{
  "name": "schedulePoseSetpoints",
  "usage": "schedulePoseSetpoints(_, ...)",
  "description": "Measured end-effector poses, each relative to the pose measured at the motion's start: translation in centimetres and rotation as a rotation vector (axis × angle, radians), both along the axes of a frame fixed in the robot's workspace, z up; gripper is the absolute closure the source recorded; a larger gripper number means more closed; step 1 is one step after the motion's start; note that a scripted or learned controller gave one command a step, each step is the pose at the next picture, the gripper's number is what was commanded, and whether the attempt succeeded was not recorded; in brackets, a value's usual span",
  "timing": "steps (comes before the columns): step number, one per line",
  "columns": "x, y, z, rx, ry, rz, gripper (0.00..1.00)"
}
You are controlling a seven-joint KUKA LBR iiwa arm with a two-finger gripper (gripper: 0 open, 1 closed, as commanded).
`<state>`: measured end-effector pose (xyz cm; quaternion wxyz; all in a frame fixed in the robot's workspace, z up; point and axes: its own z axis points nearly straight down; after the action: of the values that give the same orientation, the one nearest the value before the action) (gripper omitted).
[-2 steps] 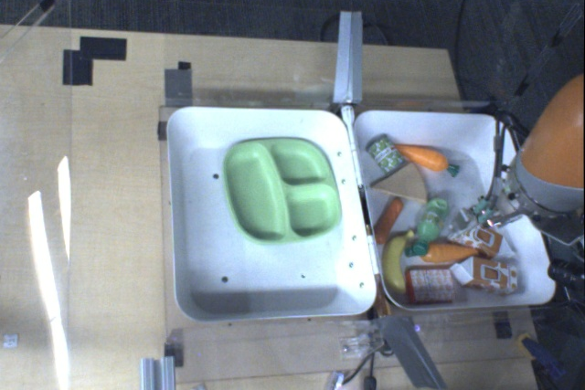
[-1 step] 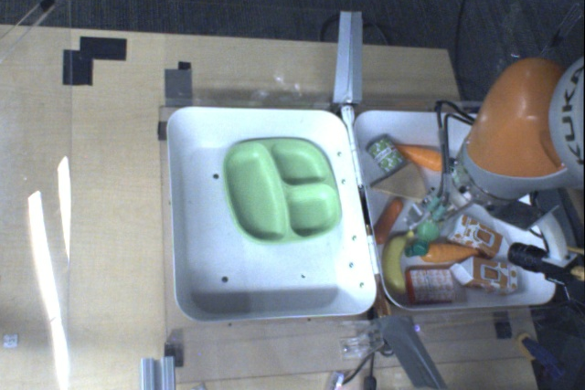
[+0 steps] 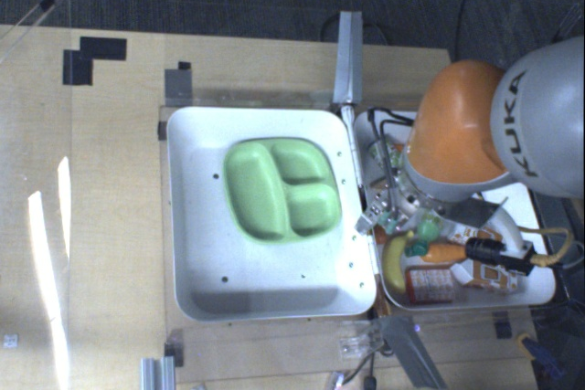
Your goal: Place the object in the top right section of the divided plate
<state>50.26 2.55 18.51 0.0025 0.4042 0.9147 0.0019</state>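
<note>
1. The left bin [image 3: 196, 224] sits on the desk [image 3: 101, 196] and carries a green divided plate [image 3: 281, 189] near its middle, with nothing in any section.
2. The claw [image 3: 388, 213] hangs at the right bin's [image 3: 539, 288] left edge, under the orange band [image 3: 457, 123]; whether it is open or closed cannot be told.
3. Along that bin's near edge lie a banana [image 3: 393, 262], a carrot [image 3: 445, 253] and a red-labelled packet [image 3: 430, 285], crowded together.

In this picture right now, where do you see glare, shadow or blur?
Camera view: pale glare streaks lie on the bench at left; a soft shadow darkens the left bin along its near wall; the green divided plate looks slightly soft; the arm looms large and blurred.
</note>
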Motion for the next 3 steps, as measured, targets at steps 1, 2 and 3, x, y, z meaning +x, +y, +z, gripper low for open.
schedulePoseSetpoints(1, 2.1, 6.6, 0.0, 0.0, 0.0, 0.13, 1.0)
schedulePoseSetpoints(2, 0.9, 7.9, 4.7, 0.0, -0.002, 0.159, 1.0)
schedulePoseSetpoints(3, 8.4, 5.1, 4.4, -0.001, -0.001, 0.178, 1.0)
